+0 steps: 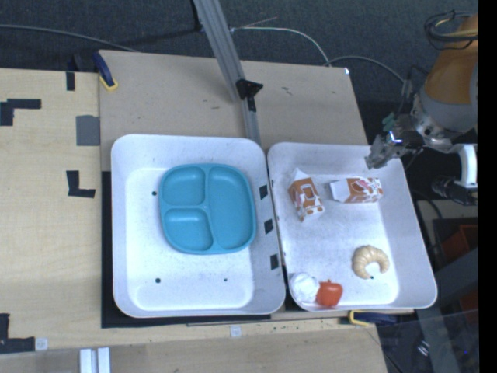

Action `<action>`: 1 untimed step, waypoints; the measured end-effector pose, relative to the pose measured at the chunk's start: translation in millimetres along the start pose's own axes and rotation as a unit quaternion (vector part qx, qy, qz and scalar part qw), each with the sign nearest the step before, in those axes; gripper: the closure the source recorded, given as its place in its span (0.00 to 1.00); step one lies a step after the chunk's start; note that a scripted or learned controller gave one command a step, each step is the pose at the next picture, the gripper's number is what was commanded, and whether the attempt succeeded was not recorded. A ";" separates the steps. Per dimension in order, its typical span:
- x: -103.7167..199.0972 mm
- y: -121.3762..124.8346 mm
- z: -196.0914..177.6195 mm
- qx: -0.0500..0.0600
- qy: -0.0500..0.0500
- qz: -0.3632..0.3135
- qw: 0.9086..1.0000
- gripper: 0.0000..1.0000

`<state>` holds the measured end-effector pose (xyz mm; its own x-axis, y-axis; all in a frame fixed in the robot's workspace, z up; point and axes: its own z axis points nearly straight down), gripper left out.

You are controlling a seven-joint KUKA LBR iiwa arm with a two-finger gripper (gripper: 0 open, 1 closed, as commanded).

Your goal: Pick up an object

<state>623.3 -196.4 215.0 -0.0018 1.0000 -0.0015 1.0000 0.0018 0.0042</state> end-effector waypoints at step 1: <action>0.2 1.3 -49.7 0.000 0.000 0.000 1.000 1.00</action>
